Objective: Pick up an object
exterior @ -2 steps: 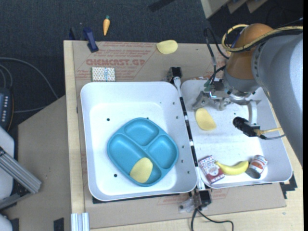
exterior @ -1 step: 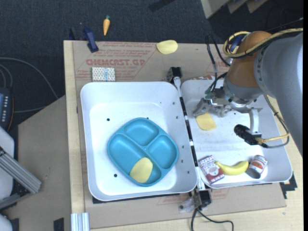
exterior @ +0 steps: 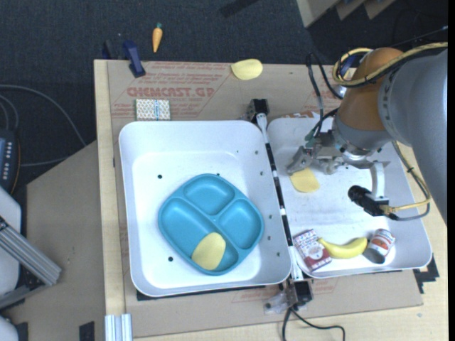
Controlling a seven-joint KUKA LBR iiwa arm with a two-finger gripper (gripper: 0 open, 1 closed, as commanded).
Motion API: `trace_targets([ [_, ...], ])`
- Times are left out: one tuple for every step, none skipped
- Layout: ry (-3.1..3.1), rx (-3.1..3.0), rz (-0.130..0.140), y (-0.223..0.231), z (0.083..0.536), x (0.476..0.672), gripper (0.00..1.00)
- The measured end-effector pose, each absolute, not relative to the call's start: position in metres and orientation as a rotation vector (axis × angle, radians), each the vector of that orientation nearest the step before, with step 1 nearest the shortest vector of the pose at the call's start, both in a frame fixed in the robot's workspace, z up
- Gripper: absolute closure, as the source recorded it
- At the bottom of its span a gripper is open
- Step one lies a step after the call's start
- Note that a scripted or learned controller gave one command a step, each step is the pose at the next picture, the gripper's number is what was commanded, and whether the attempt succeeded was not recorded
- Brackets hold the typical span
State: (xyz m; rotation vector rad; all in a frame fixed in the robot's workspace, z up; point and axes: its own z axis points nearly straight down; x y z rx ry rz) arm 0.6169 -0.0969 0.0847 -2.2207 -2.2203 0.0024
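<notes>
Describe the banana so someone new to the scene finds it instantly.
Look in the right-hand bin, along its near edge. The banana lies between a red-and-white carton and a small can; it is the only long, curved yellow thing there.

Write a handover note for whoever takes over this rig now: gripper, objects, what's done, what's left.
Gripper: over the right bin, beside the yellow disc; open or shut unclear, nothing seen held.
Objects: banana, carton and can along that bin's near edge. Left bin holds a blue plate with a yellow piece.
Done: nothing lifted.
Left: grasp and lift one object; the disc is closest.
</notes>
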Motion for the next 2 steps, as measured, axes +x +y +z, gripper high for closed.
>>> trace_targets([
  [-2.22, -2.22, 0.002, -0.0934, 0.0847, 0.6157, 0.0],
  [-2.221, -2.221, 0.002, -0.0918, 0.0846, 0.6164, 0.0],
])
